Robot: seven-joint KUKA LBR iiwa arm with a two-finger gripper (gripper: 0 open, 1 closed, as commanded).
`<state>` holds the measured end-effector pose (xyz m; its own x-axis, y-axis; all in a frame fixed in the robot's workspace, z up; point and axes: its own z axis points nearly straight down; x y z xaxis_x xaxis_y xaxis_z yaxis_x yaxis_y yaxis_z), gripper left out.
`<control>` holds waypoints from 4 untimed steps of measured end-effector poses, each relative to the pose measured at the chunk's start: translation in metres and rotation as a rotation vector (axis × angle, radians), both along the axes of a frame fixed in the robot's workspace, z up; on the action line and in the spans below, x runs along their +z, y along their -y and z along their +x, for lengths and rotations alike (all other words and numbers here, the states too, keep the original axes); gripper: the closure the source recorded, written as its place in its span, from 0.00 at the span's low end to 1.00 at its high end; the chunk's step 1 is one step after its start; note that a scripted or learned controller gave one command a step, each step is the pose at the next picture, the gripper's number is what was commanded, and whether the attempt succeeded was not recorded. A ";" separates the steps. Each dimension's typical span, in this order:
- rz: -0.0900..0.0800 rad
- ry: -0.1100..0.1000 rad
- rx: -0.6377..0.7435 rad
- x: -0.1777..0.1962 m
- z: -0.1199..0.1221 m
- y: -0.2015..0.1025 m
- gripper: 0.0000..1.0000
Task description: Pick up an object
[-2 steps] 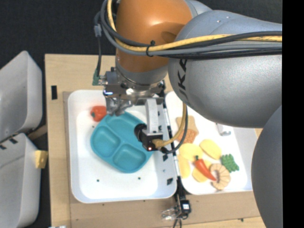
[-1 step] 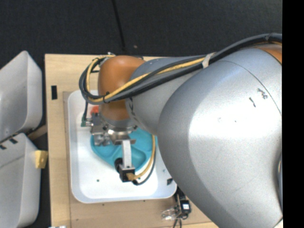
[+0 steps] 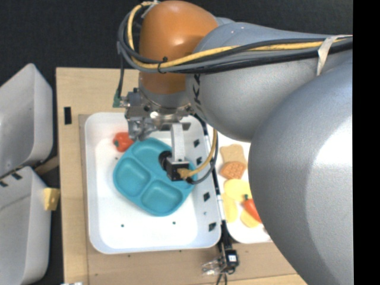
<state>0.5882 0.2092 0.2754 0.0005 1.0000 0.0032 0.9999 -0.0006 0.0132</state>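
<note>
- The grey arm point(image 3: 285, 88) reaches in from the right and passes high over the teal tray point(image 3: 145, 186). Its broad body covers much of the right bin point(image 3: 252, 237).
- Its orange band point(image 3: 172, 34) sits above the tray's far edge. From there the wrist points down into the left bin point(image 3: 119, 224).
- The end effector point(image 3: 138, 129) hangs at the tray's far left corner, close over the rim. I cannot tell whether it is wide or narrow.
- The tray is a divided dish lying flat and turned askew, about midway across the left bin.
- A small red toy point(image 3: 123, 140) lies on the bin floor just beside the tray's far left edge, right by the end effector.
- Left of the tray and nearer than it, the bin floor is bare white out to the rim.
- On its right side the tray comes close to the wall between the two bins.
- Past that wall, right of the tray, a tan cracker point(image 3: 233, 154), a round brown biscuit point(image 3: 233, 170), a yellow piece point(image 3: 236, 193) and a red-orange piece point(image 3: 250, 207) lie close together, partly under the arm.
- Left of the tray, beyond the bin's rim, a strip of pale wooden worktop point(image 3: 71, 159) shows.
</note>
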 end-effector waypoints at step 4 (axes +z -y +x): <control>0.004 0.006 0.005 0.206 -0.047 -0.012 1.00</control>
